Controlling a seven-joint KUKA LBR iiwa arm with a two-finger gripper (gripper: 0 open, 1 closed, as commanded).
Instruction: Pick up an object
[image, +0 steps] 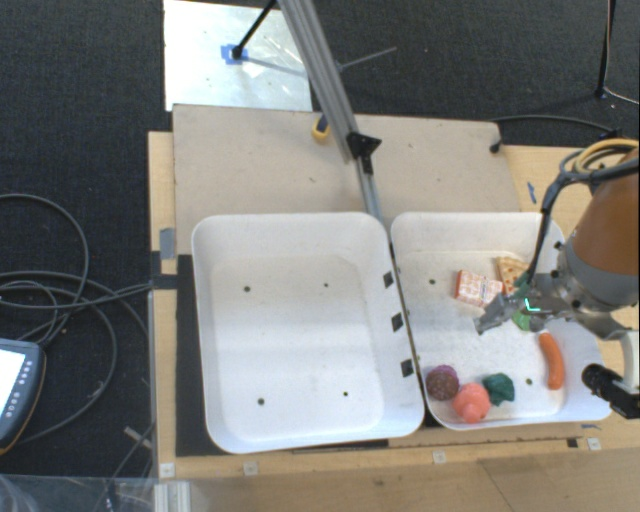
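My gripper (497, 315) hangs over the middle of the right bin (420, 240), with the arm (605, 250) coming in from the right. Just up and left of the gripper lies a pink-red box (470, 287), and a tan waffle-like piece (511, 268) sits beyond it. A small green object (523, 321) peeks out from beneath the gripper body. An orange sausage-shaped item (551, 360) lies at lower right. Along the near wall sit a purple ball (442, 381), a pink-red ball (472, 402) and a teal lump (498, 387). Nothing is visibly held.
The left bin (215, 250) sits beside the right one, joined by a divider with black clips (397, 322). A grey pole (335, 90) slants down from the top to the bins' far junction. Cables (60, 300) lie off the bench at left.
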